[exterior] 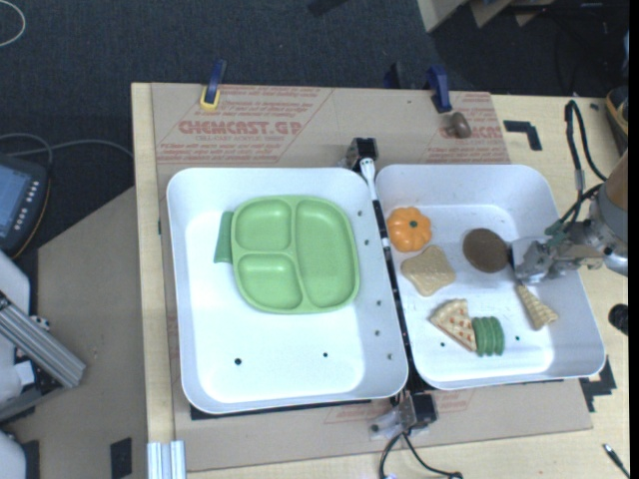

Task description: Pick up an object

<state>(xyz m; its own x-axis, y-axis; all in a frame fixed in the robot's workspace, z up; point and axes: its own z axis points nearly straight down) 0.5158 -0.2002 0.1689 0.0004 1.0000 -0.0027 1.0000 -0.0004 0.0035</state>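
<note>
I had the gripper (527, 264) low in the right bin (519, 183), though I could not tell its state. The brown round object (486, 250) lay just beside it; I judged it light, smooth and rigid, best pinched across its middle. The board (300, 118) read "CHEMCAST".

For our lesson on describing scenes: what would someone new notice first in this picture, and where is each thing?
The pale green divided tray stands out, lying alone in the left bin. Next comes the little orange pumpkin at the upper left of the right bin, among a cluster of toy foods. The claw reaches in from the right, beside a round brown piece.
</note>
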